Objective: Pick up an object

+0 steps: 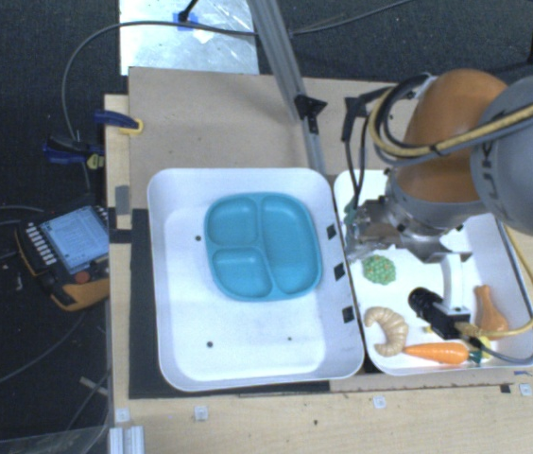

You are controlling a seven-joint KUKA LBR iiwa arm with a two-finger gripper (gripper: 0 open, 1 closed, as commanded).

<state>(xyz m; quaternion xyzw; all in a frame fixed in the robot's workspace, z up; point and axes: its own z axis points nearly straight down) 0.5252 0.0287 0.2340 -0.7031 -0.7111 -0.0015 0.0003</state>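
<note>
A robotics lab: a bench (219, 112) on dark carpet, loose cables (87, 55), clamps (87, 145) at left, robot arm (493, 149) at right

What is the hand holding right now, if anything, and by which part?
It cannot be told. The hand sits low in the right bin just above the green ball, and the wrist hides its tips.
</note>
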